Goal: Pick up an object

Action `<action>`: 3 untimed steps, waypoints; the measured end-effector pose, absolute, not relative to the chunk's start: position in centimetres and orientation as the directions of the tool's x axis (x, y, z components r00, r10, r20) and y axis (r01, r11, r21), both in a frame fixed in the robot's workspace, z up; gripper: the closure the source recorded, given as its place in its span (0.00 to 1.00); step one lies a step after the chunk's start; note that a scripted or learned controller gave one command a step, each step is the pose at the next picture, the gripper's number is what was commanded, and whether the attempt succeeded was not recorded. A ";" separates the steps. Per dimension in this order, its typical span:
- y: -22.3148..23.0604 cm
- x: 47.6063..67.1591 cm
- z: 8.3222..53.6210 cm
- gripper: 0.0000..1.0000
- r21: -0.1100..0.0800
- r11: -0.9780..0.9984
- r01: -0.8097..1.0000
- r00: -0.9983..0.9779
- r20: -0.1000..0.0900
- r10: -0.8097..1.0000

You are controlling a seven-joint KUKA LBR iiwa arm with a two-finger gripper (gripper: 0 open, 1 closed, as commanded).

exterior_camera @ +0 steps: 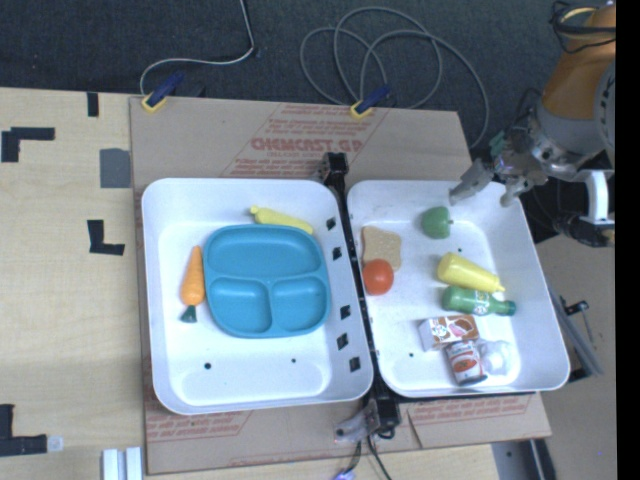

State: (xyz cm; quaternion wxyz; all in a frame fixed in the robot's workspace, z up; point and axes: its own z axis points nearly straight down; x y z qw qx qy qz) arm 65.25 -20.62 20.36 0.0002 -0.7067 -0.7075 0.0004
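Two bins on tabletop. Right bin (535,298), near edge: can (462,356), then green bottle (478,302), yellow bottle (468,271). Farther: green pepper (436,222), just left of and below gripper (487,182), fingers spread, holding nothing, nearest object.

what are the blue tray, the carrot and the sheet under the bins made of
Blue tray: looks like moulded plastic, matte, with rounded compartments. Carrot: probably plastic toy food, smooth and evenly orange, slight sheen. Sheet under the bins: corrugated cardboard by the look, brown with red print and folded flap edges.
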 end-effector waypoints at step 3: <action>-11.6 66.9 14.2 1.00 0.001 0.003 1.000 -0.003 0.001 1.000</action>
